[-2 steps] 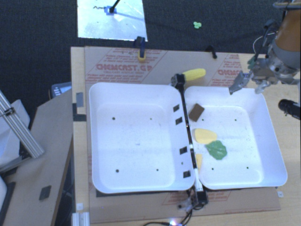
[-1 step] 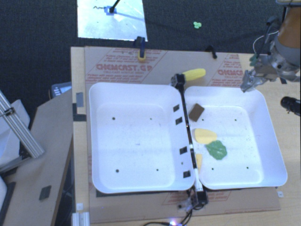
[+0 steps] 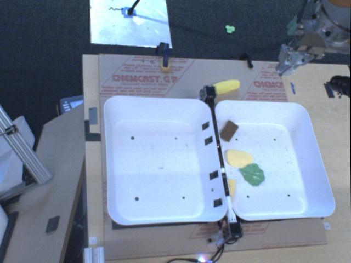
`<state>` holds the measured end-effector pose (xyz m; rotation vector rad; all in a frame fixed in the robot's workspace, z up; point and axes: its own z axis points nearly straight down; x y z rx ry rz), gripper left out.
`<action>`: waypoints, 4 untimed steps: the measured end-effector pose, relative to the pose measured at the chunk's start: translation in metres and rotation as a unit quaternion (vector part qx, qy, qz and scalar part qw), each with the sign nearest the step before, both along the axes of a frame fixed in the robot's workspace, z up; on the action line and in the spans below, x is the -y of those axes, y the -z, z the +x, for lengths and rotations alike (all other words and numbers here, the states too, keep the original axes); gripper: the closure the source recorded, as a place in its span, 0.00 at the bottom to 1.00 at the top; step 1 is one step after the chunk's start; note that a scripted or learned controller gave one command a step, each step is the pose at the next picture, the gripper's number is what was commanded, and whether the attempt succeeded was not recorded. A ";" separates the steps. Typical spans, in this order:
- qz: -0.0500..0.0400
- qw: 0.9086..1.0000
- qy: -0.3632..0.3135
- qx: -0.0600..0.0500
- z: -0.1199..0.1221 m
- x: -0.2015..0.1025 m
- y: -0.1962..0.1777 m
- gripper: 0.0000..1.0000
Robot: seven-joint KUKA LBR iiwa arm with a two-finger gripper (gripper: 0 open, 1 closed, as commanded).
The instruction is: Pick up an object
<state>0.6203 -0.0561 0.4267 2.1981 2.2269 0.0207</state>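
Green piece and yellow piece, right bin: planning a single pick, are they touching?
Touching: the camera view shows the green piece overlapping the yellow piece edge, no gap between.

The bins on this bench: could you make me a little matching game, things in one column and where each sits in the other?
Things:
1. brown block
2. green piece
3. yellow-handled tool
4. jaws

Places:
A. on the bench behind the bins
B. right bin, near its far-left corner
C. above the bench's far-right part, outside the bins
D. right bin, middle, beside a yellow piece

Pairs: 1-B, 2-D, 3-A, 4-C
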 end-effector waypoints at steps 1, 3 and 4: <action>0.001 1.000 0.001 -0.014 -0.035 -0.061 0.106 1.00; 0.002 1.000 0.001 -0.004 -0.097 -0.155 -0.035 1.00; -0.001 1.000 0.003 -0.015 -0.136 -0.186 0.077 1.00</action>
